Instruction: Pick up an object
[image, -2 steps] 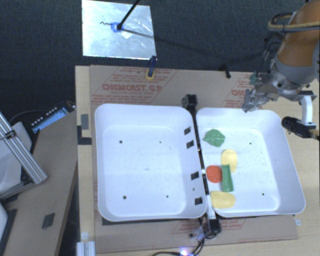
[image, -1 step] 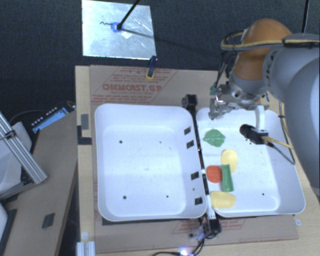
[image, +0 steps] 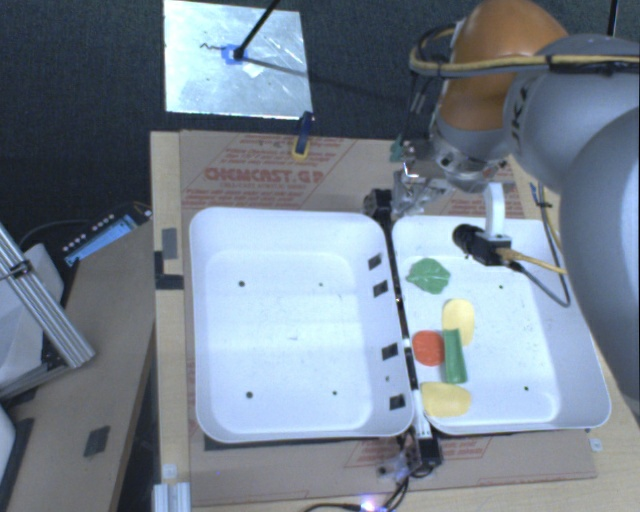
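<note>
Near yellow (image: 446, 400): lying flat at front of right bin (image: 540, 340), view-left corner, close to near wall.
Green stick (image: 454, 357): just behind near yellow, lengthwise front to back; touching it or just short of it, cannot tell which.
Red (image: 428, 347): round, pressed against view-left side of green stick, near the bin's view-left wall.
Far yellow (image: 459, 317): at far end of green stick, touching it.
Green leaf (image: 428, 275): flat, crinkled, farther back, apart from the cluster, near same wall.
Task things: all five resting on floor of right bin, view-left half.
Gripper (image: 407, 198): over far rim where the two bins meet, beyond green leaf, well apart from the cluster; wide or narrow not readable, too small and cluttered.
Arm (image: 580, 150): grey with orange band, reaching in from view-right above far part of right bin.
Left bin (image: 290, 330): white, side by side with right bin, touching along the middle.
Black tabs (image: 381, 290): spaced along that seam.
Cardboard (image: 260, 170): under both bins, red print at far side.
Foil sheet (image: 235, 60): behind cardboard, far view-left.
</note>
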